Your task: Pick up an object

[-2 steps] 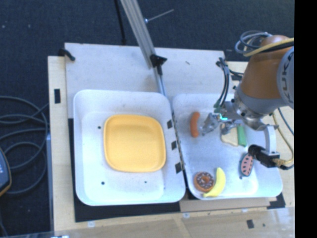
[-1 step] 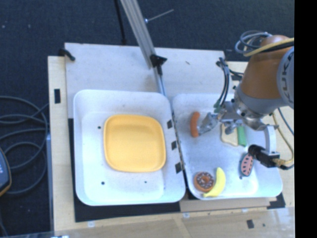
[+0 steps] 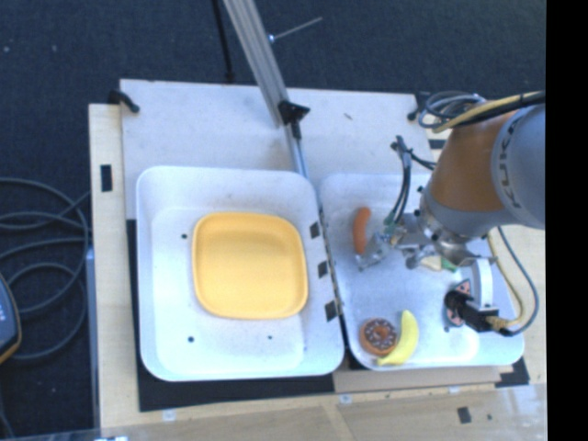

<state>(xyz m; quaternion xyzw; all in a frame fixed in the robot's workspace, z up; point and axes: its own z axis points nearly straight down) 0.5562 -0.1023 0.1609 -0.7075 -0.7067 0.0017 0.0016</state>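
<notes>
- A pale wooden bench (image 3: 106, 356) is carrying two shallow white bins side by side, with a dark floor lying around it.
- Along the near wall of the right bin (image 3: 342, 200), a banana (image 3: 404, 338) is lying against a round brown doughnut-like object (image 3: 378, 336), the two touching.
- In the left bin (image 3: 147, 246), a yellow square plate (image 3: 249, 265) is sitting flat near the middle.
- Further back in the right bin, an orange sausage-shaped piece (image 3: 361, 230) is lying just left of the gripper (image 3: 393, 246).
- The gripper is hanging over the bin floor; whether its fingers are spread or closed cannot be told, and nothing is visibly between them.
- The grey arm with its orange band (image 3: 469, 173) is reaching in from the right.
- Beyond the bins, a metal pole (image 3: 257, 49) is slanting away, and cables (image 3: 37, 246) are looping over the floor at left.
</notes>
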